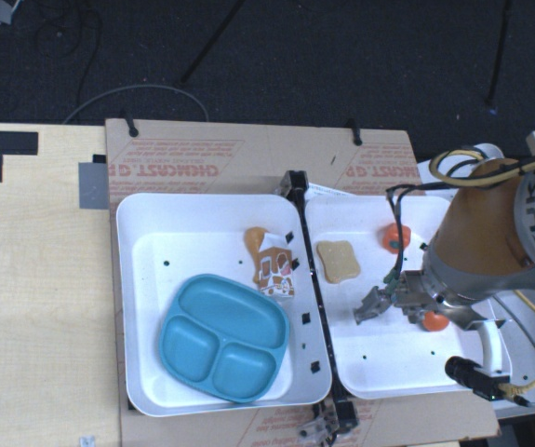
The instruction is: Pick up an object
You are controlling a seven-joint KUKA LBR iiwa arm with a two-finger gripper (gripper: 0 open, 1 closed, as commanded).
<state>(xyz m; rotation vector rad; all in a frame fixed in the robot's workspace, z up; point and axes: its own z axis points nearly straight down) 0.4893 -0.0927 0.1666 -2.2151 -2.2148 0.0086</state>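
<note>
Tan toast-shaped flat piece [339, 261] is lying just left of my jaws [371, 306], which are hovering empty and parted, apparently lining up.

Dark carpet floor [341, 54] (cables trailing), pale wooden bench [34, 296], cardboard sheet [248, 156].

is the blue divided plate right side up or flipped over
Right side up. The blue divided plate lies flat in the left bin, its three hollow compartments facing up, with nothing in them.
</note>
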